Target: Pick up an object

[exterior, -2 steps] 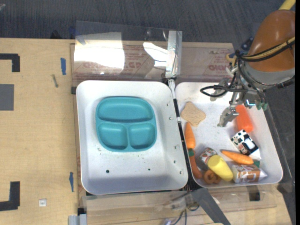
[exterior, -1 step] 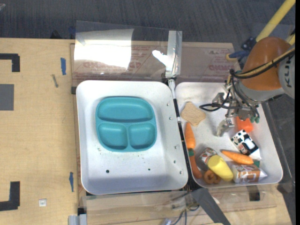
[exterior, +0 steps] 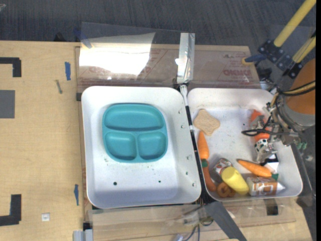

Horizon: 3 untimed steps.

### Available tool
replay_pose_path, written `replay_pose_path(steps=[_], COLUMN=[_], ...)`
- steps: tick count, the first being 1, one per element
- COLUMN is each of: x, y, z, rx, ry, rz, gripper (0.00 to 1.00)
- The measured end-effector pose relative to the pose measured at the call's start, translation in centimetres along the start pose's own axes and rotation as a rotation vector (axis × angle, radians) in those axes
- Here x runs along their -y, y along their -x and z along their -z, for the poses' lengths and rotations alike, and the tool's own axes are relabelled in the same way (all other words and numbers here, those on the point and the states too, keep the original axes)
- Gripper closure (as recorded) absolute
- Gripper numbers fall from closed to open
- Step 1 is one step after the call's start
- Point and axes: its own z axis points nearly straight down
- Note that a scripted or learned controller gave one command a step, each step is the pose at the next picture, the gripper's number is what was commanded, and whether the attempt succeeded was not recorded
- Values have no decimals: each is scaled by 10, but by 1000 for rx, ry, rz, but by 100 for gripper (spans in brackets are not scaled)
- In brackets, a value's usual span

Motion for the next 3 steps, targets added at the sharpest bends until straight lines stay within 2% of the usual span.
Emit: replay_pose_path(steps=[1, 2, 3], x=[-45, -62, -109], y=[7, -39, 47], z=[0, 0, 0], rx=[5, 5, 9], ry=[1, 0, 2], rz=[-56, -109, -38], gripper=[0, 0, 0])
